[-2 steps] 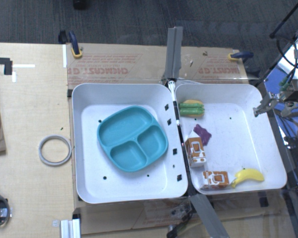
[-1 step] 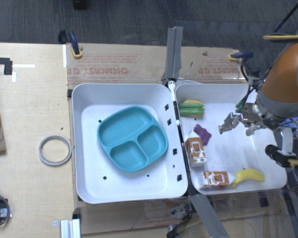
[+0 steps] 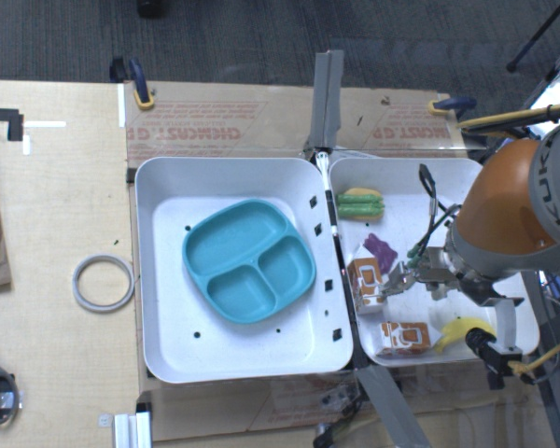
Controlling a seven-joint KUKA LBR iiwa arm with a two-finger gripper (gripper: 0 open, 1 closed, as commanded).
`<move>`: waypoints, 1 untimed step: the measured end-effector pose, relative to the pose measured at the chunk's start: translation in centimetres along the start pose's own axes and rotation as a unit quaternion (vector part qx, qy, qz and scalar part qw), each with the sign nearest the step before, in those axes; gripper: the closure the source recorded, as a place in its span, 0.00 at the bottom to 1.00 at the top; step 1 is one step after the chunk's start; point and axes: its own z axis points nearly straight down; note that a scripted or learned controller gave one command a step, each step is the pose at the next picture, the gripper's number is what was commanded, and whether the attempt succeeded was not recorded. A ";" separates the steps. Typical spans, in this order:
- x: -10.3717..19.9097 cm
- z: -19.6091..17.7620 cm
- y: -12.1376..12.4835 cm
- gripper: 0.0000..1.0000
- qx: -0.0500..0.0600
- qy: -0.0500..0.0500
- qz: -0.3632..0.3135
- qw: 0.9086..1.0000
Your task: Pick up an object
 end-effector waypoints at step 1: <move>2.8 -6.5 -0.9 0.00 -0.001 0.000 -0.025 1.000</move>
